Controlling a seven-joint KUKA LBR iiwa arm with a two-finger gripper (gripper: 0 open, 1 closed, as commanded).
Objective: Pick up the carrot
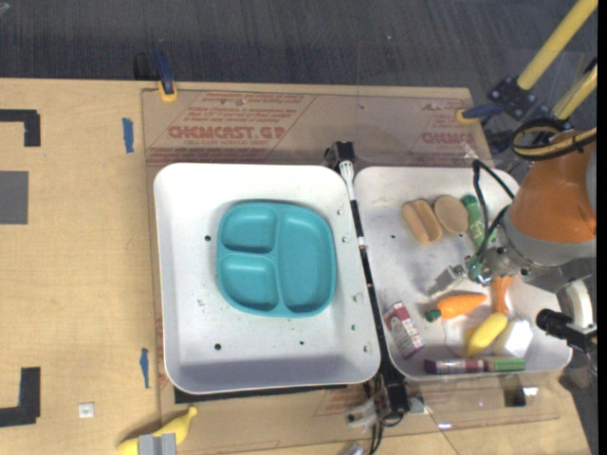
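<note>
Two bins point(256, 180) side by side; carrot point(459, 304) in the right one, lying flat near the front, green end to the left. Not lifted yet, so no pick done as far as visible. Gripper point(482, 271) hanging low just above and right of carrot, close but apparently not around it. Can't tell open or closed: tip blurred and tangled with cable and green bits. Judging from this, approach stage only; descent, grasp and lift all left.

Crowded spot. Banana point(487, 332) touching or nearly touching carrot on its right front side, white block point(517, 336) just beside that, marker point(471, 364) along the front wall, small packet point(402, 326) to the left. Second orange piece point(501, 292) right of gripper, unclear whether part of carrot or a separate item. Tan pieces point(420, 220) farther back, well apart. Left bin holding a teal tray point(278, 257), irrelevant here.

Hidden: right bin's far right corner behind the arm point(555, 202); wrist body covering whatever sits under it. Risk as a guess: grabbing banana along with carrot.
</note>
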